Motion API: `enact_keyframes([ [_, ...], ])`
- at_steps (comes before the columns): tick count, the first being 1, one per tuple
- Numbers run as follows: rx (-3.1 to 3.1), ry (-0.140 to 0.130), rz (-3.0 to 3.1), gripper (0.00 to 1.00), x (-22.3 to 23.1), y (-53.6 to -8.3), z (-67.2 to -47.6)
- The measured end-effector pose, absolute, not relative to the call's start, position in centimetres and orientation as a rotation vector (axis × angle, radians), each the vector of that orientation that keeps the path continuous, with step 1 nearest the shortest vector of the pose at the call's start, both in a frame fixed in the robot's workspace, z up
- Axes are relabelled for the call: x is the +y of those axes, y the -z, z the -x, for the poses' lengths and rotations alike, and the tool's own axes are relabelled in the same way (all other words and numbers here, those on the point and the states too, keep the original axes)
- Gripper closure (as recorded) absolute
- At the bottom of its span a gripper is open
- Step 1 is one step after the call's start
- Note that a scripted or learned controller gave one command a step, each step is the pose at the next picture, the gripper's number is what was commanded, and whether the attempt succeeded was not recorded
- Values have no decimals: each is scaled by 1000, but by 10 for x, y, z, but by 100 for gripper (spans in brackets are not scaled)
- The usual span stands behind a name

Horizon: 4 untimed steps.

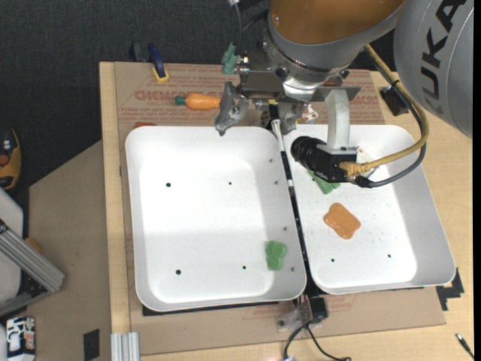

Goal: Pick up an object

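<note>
My gripper (pixel 284 122) hangs over the back edge of the two bins, near the divider, under the big orange-banded wrist. Its fingers stand wide apart, one finger (pixel 229 113) over the left bin's back rim and the other over the right bin's back, with nothing between them. In the right bin (pixel 421 224) lies a flat orange piece (pixel 342 220). A green piece (pixel 328 183) sits just behind it, partly hidden by a black part of the tool. A small green object (pixel 276 255) rests in the left bin (pixel 150 201) at its front right corner.
An orange carrot-like toy (pixel 201 101) lies on the cardboard behind the left bin. A blue and yellow clip (pixel 157 62) sits at the back left. A yellow cable (pixel 391 160) loops over the right bin. The arm's body covers the back right.
</note>
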State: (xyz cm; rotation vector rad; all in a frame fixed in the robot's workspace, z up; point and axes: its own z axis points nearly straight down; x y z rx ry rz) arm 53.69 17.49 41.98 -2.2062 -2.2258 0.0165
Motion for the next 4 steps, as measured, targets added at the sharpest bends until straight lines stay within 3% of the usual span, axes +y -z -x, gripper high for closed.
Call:
enact_keyframes([
  [1,-2223,7,2222,100,169,-440,-537],
  [2,-2216,-15,2220,100,164,-360,-550],
  [3,-2232,25,2216,100,196,-487,-477],
  [4,-2215,-18,2221,100,177,-384,-478],
])
